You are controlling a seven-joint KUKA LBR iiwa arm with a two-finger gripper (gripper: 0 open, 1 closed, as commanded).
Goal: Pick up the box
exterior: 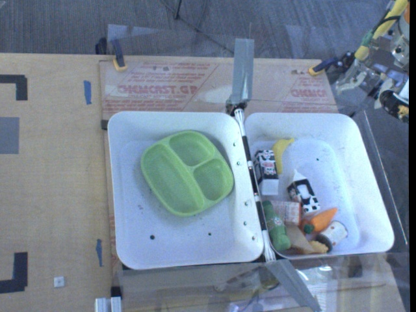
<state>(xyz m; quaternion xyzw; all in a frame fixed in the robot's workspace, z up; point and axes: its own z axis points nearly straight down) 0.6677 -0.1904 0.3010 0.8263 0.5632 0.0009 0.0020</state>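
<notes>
Looking down on the tabletop [52, 174], we are seeing the arm parked at the upper right, its pincer [356, 77] hanging well clear of both bins; whether it is wide or narrow we cannot tell, since cables and blur are masking it. We are reading this as a pre-reach pose. The box [266, 164], small and dark-printed, is lying in the right bin [364, 174] against the dividing wall, beside a banana [281, 150]. The green plate [188, 172] is sitting alone in the left bin [130, 226]. Clutter at the near corner is overlapping, and we are struggling to separate items there.
</notes>
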